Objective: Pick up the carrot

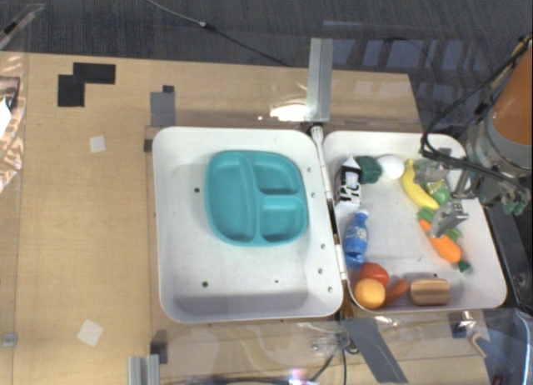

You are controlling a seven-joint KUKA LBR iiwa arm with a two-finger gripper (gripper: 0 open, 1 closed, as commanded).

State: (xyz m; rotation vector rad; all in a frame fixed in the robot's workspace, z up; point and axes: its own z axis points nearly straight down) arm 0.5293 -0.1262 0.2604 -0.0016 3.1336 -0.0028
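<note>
The left bin (241,292) holds a teal divided plate (255,197). The right bin (391,246) holds the carrot (445,247) at frame right, partly under the pincer (445,212); its jaw state is unclear, cannot tell

Grey arm reaching in from right, tool (445,208) lowered, pointing down

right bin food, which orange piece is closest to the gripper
The carrot, lying right under the gripper by the bin's right side. The round orange fruit sits far off at the bin's lower left corner.
</note>
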